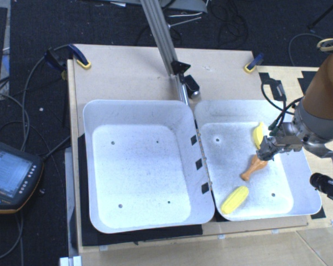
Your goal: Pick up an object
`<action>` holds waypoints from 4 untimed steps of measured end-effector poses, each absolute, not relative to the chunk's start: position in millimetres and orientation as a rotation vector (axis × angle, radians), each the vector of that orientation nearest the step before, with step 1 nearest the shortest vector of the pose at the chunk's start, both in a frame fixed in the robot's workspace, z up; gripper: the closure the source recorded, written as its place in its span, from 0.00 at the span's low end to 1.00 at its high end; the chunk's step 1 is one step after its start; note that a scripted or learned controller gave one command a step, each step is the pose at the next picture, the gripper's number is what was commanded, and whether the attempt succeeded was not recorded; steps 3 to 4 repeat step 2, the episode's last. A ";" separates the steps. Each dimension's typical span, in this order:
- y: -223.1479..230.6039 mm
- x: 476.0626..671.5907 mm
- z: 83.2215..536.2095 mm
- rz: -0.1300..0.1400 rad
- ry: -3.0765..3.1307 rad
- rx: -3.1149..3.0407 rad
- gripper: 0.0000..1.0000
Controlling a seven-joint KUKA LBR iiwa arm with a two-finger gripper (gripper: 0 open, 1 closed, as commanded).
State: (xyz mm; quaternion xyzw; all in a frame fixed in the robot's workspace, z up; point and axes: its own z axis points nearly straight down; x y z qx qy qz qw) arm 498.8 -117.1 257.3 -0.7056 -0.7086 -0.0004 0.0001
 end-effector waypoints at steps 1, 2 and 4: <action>-61.3 499.4 262.8 -0.001 -2.227 -2.216 1.00; -3.5 499.6 259.1 -0.001 -2.227 -2.214 1.00; -3.5 499.6 259.1 -0.001 -2.227 -2.214 1.00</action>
